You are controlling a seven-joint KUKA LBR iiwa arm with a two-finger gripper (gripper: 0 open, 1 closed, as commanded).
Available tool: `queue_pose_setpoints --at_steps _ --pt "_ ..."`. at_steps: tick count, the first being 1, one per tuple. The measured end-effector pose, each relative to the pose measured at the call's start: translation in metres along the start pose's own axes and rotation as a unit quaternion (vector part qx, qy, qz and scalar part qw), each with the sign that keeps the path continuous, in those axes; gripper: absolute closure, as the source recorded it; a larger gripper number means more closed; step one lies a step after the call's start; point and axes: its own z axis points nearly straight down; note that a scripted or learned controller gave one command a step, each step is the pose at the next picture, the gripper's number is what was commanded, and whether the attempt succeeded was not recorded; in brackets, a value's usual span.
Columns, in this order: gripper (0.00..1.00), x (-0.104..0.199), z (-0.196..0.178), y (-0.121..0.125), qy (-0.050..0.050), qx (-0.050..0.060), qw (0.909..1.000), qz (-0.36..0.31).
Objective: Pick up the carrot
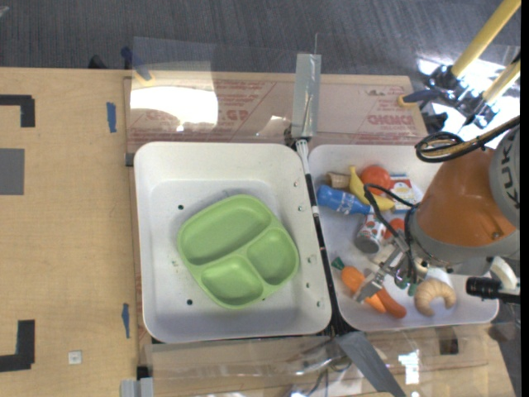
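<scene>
Claw (378,283) sits low in the right bin (331,222), its opening impossible to tell, tips right at the carrot (369,291) (which lies on the bin floor). Croissant (433,294) just right; can (369,235) above; plate (238,250) far left.

You are looking at a robotics lab. Two shallow white plastic bins (157,222) sit on a taped plywood desk (66,222). A grey-and-orange arm (463,209) reaches in.
</scene>
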Motion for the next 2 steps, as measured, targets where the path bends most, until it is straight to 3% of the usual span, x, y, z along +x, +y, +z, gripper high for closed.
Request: queue_pose_setpoints --at_steps 1,2 --pt "1.0 -0.004 -0.013 0.002 -0.008 -0.003 1.0 0.0" --pt "1.0 0.025 -0.094 0.075 0.001 0.003 0.987 0.161"
